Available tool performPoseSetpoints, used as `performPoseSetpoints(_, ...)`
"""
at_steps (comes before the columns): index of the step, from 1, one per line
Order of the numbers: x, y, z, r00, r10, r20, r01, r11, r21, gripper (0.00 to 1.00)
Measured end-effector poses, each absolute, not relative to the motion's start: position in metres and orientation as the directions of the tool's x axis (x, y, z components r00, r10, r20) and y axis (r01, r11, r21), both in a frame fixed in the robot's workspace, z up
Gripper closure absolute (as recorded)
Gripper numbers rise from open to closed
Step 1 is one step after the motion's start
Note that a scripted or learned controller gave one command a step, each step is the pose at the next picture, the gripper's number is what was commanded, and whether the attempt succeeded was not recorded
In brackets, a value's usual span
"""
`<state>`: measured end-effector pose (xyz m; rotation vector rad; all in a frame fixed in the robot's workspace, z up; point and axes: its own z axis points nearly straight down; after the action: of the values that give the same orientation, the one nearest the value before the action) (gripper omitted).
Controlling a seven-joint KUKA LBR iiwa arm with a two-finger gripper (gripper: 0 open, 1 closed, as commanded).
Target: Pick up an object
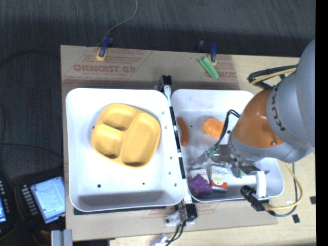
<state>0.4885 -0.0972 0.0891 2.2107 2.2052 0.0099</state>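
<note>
The right bin (241,97) holds several small items. A slim orange piece (182,130) lies along its left wall, and a rounder orange item (212,126) sits further right, partly behind the arm. At the front are a purple lump (200,184) and a small white and orange carton (219,178). My gripper (219,159) hangs low over the bin's middle, just above the carton and to the right of the purple lump. The wrist with its orange band (256,124) covers the bin's right half.
A large yellow sectioned dish (126,133) fills much of the left bin (82,188). A raised divider (173,137) separates the two bins. A green clip (209,67) and a blue clip (104,48) sit on the board behind them. Cables trail at the right.
</note>
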Motion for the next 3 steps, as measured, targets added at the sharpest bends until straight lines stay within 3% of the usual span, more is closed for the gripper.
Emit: performPoseSetpoints(3, 0.4884, -0.0968, 0.089, 0.002, 1.0, -0.008, 1.0, -0.002, 0.017, 0.0)
